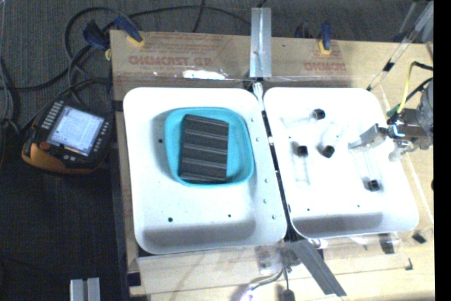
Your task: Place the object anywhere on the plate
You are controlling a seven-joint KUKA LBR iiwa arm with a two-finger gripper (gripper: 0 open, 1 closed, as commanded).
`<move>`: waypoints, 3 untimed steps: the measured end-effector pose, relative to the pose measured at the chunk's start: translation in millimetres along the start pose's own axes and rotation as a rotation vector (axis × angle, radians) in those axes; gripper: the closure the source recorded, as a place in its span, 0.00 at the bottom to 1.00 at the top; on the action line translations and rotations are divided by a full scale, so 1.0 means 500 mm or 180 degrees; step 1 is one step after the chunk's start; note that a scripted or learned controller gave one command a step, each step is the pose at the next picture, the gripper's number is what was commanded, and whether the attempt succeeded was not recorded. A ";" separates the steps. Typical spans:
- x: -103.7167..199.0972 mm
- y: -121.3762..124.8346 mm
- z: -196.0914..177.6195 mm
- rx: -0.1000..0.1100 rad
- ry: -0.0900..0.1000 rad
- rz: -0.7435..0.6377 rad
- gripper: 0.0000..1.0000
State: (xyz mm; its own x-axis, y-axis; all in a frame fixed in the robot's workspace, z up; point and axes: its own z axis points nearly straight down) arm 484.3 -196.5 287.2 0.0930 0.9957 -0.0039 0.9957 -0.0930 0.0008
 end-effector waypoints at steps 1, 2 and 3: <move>0.000 0.000 0.000 0.0000 0.0000 0.0000 0.00; -0.025 0.004 -0.216 -0.0006 0.0001 -0.0169 0.00; 0.032 -0.003 0.060 0.0009 0.0013 -0.0087 0.00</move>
State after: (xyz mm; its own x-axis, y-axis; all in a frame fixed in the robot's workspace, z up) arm 484.2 -180.4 257.2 0.0656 0.9978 0.0003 0.9978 -0.0656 -0.0022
